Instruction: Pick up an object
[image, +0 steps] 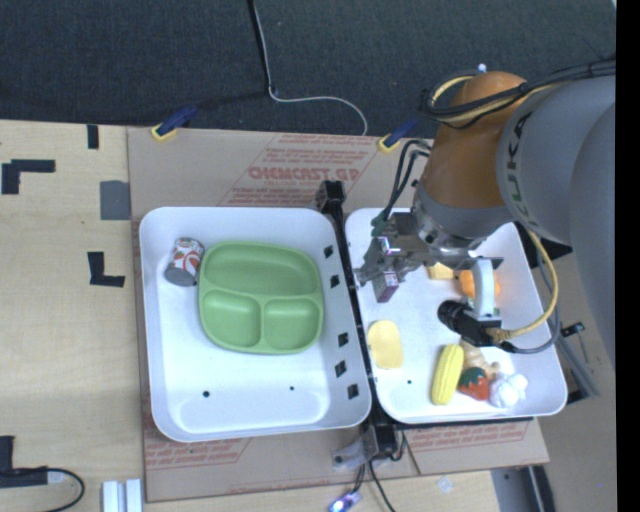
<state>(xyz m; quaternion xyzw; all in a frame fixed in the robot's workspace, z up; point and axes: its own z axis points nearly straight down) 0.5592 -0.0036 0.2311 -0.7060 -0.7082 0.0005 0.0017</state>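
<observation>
One hand (385, 272) over right bin (540, 400)

The wooden tabletop (60, 330) carried a sheet of printed cardboard (290, 170), and on that sat two white bins side by side, left bin (165, 390) and right bin (545, 395).

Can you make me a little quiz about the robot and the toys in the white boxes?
1. True or false: the green divided plate lies in the left bin.
2. Which toy lies closest to the gripper? A) yellow corn B) pale yellow piece C) small can
3. Fill in: the corn lies in the ____ bin.

Key: 1 true. 2 B. 3 right.
</observation>
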